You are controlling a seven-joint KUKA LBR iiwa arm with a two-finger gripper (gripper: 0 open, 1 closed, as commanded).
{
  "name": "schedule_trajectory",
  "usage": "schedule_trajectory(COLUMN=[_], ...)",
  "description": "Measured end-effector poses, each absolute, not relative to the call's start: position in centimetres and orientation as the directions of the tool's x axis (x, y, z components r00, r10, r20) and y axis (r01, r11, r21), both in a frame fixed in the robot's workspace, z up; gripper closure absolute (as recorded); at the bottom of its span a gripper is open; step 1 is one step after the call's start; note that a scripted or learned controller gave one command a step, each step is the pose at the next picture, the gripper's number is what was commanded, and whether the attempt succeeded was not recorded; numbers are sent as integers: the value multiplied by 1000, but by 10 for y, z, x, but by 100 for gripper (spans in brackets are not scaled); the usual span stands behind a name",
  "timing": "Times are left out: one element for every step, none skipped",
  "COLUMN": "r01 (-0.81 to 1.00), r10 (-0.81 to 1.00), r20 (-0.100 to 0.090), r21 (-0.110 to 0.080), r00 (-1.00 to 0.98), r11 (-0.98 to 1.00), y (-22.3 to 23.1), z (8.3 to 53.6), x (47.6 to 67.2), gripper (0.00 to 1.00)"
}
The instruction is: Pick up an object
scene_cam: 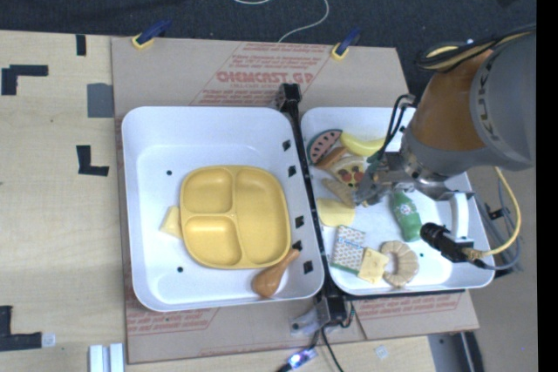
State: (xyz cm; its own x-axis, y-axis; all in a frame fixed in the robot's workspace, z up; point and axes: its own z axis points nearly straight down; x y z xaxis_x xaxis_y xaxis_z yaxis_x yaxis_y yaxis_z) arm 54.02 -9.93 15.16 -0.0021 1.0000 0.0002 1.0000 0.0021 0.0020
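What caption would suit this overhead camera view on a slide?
Grey arm's gripper lowered into the right bin among toy foods, while a yellow divided plate sits in the left bin.

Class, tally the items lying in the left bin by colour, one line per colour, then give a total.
Yellow: 2, the divided plate and the wedge tucked beside it.
Brown: 1, the drumstick.
Total: 3

Grey arm (514, 109) with an orange band (445, 109) and yellow cables (508, 213).
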Motion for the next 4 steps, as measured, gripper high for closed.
schedule_trajectory(r01=[1000, 1000, 1000, 1000], r10=[1000, 1000, 1000, 1000], r20=[0, 0, 1, 0], r21=[2, 0, -1, -1], r00=[-2, -2, -6, -6], r11=[2, 2, 6, 6], y=[-98, -97, -60, -15], z=[209, 225, 224, 213], x=[532, 532, 554, 577], gripper=[100, 100, 100, 100])
